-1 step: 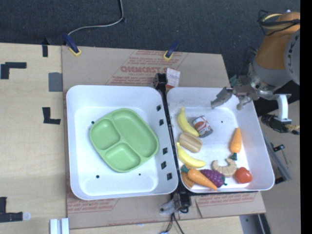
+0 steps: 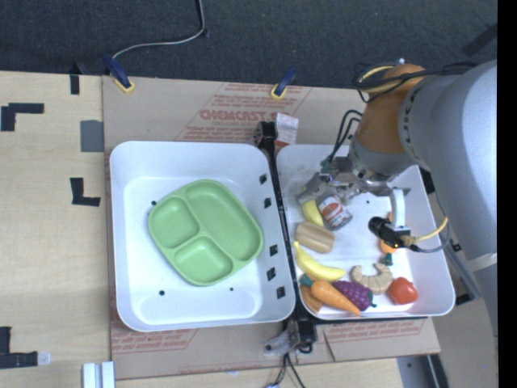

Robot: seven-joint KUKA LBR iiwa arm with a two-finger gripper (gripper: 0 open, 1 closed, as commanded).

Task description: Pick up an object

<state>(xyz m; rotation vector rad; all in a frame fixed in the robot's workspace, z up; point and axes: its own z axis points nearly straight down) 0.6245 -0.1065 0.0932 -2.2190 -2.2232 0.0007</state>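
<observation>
My gripper (image 2: 331, 192) is low over the back of the right bin (image 2: 428, 301), open, with its fingers spread to either side just above a small red-and-white can (image 2: 334, 213). Nothing sits between the fingers. A yellow toy piece (image 2: 311, 212) lies just left of the can, close to the left finger (image 2: 310, 190). In front of them lie a tan bun (image 2: 313, 236), a banana (image 2: 313, 263), a carrot (image 2: 331, 296), purple grapes (image 2: 356, 293), a beige pastry (image 2: 372, 276) and a red tomato (image 2: 402, 291).
The left bin (image 2: 129, 217) holds a green divided plate (image 2: 205, 230). A black divider (image 2: 275, 217) runs between the bins. A white and black fitting with a yellow cable (image 2: 393, 225) hangs over the right bin's right side. The arm's grey body (image 2: 460, 136) covers the far right.
</observation>
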